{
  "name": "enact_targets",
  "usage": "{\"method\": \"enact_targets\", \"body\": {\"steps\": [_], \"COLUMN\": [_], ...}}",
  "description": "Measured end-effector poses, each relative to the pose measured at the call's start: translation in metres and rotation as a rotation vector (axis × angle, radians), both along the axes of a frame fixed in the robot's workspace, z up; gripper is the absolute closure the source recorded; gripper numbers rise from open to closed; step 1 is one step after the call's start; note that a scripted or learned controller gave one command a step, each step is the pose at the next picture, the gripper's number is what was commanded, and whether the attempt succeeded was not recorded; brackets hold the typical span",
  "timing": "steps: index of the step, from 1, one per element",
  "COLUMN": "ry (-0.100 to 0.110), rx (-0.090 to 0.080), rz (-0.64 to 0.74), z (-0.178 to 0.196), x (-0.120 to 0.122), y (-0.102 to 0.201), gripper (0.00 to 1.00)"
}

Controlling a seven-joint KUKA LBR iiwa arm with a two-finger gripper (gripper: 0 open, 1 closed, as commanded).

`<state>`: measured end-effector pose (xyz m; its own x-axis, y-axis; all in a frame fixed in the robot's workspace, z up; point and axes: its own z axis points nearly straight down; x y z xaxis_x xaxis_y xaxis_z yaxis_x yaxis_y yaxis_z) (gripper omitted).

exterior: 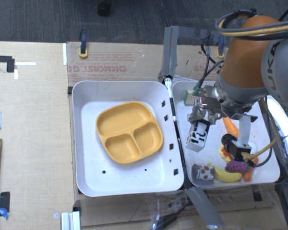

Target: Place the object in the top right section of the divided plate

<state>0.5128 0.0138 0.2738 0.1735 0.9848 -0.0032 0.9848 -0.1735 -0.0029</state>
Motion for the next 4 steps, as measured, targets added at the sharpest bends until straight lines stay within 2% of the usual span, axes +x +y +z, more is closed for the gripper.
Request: {"method": "enact_targets", "body": {"steps": [1, 2, 3, 4], "ry": [0.001, 0.003, 0.002, 0.003], "rx": [0.000, 0.000, 0.000, 0.000], "rz": [-0.055, -0.050, -0.185, -0.041], "z": [0.019, -0.005, -0.018, -0.028], "x": [-0.035, -0.036, -0.036, -0.036], "y": [-0.007, 0.007, -0.017, 0.044], "gripper": [1.00, 1.00, 1.00, 1.00]}}
